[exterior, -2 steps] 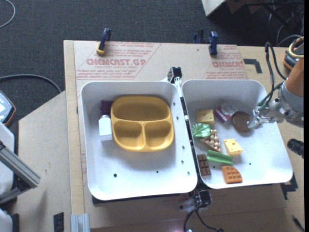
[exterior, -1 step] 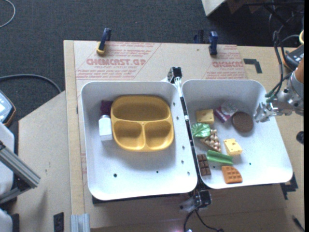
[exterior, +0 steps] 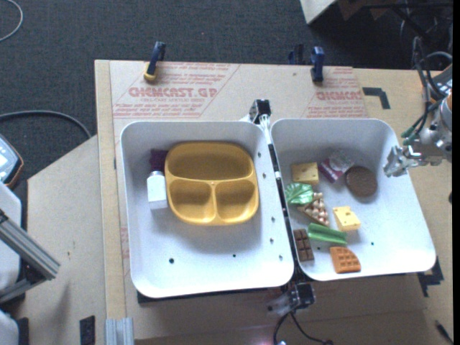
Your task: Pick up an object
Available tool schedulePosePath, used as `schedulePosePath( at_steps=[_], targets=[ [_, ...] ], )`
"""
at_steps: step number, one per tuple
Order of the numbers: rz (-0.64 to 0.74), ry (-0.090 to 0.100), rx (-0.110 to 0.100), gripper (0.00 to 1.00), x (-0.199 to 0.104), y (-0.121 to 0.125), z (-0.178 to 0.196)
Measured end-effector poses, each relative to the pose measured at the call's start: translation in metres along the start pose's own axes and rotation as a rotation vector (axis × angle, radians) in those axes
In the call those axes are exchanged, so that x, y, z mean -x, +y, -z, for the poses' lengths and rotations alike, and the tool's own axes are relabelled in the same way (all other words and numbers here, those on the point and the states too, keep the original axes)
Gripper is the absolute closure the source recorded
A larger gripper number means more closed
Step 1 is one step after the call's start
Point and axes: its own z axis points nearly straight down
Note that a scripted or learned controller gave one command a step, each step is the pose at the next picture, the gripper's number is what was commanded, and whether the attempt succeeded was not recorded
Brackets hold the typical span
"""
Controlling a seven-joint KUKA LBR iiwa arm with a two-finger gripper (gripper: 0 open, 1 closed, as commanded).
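A robot arm reaches in from the right over a table [exterior: 180, 92] carrying two shallow white bins set side by side. Its gripper [exterior: 397, 161] hangs at the right rim of the right bin [exterior: 402, 243], near the upper corner; whether it is open or shut cannot be told from this angle, and nothing is seen held in it.

The right bin holds a scatter of small play-food pieces. Closest to the gripper lies a round brown cookie [exterior: 361, 182], with a red-and-white packet [exterior: 333, 168] just beside it on the left. Further left is a yellow cheese block [exterior: 305, 172], and below that a green leafy piece [exterior: 299, 192] touching a tan wedge dotted with dark spots [exterior: 316, 210]. A second yellow block [exterior: 346, 218] sits near the middle of the bin. Toward the front edge lie a green bean pod [exterior: 327, 233], an orange waffle [exterior: 346, 259] and a brown chocolate bar [exterior: 303, 245], the last close to the bin's left wall.

The left bin [exterior: 208, 272] carries a yellow three-compartment tray [exterior: 211, 182]. A small white bottle [exterior: 157, 190] stands against the tray's left edge, with a dark purple item [exterior: 158, 157] just behind it, too small to identify.

Two clamps, one yellow-tipped [exterior: 153, 62] and one blue [exterior: 316, 63], grip the back edge of the table.
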Motion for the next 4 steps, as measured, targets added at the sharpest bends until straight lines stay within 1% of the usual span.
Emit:
schedulePosePath(
  at_steps=[1, 2, 3, 4],
  targets=[
    [0.004, 0.006, -0.007, 1.00, -0.054, 0.007, -0.007],
    [0.005, 0.003, -0.001, 1.00, -0.114, 0.031, -0.005],
    [0.005, 0.004, 0.000, 1.00, -0.171, 0.052, 0.005],
    [0.000, 0.002, -0.002, 1.00, -0.178, 0.054, 0.007]
  ],
)
